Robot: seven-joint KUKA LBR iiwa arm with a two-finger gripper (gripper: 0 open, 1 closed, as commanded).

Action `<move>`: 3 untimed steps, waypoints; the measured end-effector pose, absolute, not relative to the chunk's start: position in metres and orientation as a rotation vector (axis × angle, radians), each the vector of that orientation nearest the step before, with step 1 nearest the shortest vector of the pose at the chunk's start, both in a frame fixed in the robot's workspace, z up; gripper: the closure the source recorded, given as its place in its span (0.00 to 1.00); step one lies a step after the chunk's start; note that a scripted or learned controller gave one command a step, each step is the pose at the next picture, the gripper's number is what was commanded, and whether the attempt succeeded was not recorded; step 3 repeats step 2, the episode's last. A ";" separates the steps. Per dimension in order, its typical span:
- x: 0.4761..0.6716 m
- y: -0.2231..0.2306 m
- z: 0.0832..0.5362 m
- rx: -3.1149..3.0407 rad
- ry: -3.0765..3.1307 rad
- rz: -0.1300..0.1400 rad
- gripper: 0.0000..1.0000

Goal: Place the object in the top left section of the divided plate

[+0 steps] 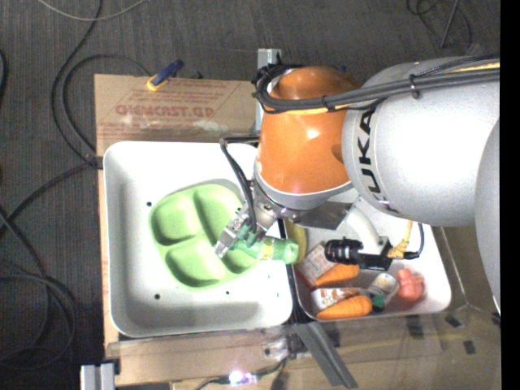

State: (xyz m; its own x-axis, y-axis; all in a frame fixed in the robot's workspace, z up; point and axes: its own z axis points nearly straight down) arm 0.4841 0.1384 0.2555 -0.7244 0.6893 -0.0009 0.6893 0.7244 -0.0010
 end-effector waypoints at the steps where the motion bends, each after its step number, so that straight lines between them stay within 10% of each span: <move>1: 0.484 0.139 0.264 1.165 2.918 -0.003 1.00; 2: 0.484 0.139 0.264 1.165 2.918 -0.003 0.00; 3: 0.484 0.139 0.264 1.165 2.918 -0.003 0.00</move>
